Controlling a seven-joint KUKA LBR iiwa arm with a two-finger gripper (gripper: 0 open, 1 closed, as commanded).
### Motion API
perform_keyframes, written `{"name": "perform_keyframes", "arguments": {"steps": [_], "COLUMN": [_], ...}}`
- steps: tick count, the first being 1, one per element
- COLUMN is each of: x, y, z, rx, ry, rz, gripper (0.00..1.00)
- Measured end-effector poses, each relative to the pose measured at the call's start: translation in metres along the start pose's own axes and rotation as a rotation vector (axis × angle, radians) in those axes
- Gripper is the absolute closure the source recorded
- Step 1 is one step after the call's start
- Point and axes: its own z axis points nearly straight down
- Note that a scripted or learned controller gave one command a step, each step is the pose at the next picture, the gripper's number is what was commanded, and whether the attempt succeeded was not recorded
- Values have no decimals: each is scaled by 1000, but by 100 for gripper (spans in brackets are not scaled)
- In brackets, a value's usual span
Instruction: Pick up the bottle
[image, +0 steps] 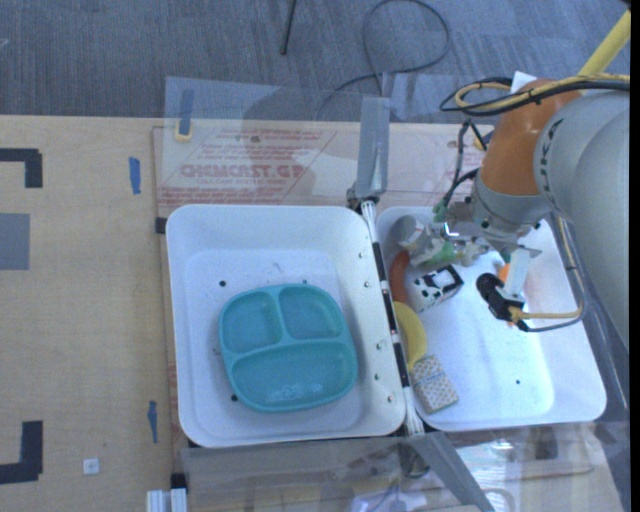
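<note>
Bottle (400, 268) is, as far as you can judge, the slim thing with a grey top and an orange-red body. It lies along the left wall of the right bin (560, 392), a little right of the frame's centre. It is small and partly shadowed, so treat that reading as likely, not sure. The jaws hang over the upper left part of that bin, just right of the grey top and above a small black-and-white thing (437, 285). From this slant you cannot tell how far apart the jaws stand. Nothing shows between them, so do not count anything as held.

To grasp well, you probably need to bring the jaws left, toward the wall. Turn them so that they close across the narrow body and not along its length. The wall is the trouble: one side of the body seems to lie touching or just beside it, so one side of the jaws may find little room there. Aim for the middle of the body, clear of the grey top. Lower in the frame a yellow banana (411, 332) lies by the same wall, its upper end near the orange-red end. Farther down sits a patterned block (435, 384); keep off both. Mind the black-and-white thing too, since it lies close under the jaws and could be caught instead. The teal divided plate (289, 346) in the left bin (190, 262) plays no part.
</note>
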Motion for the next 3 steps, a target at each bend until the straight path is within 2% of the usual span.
{"name": "perform_keyframes", "arguments": {"steps": [1, 2, 3], "x": [1, -1, -2], "y": [0, 12, 12], "z": [-11, 22, 21], "rx": [1, 40, 38], "ry": [-2, 4, 0], "rz": [-4, 149, 71], "gripper": [100, 100, 100]}}
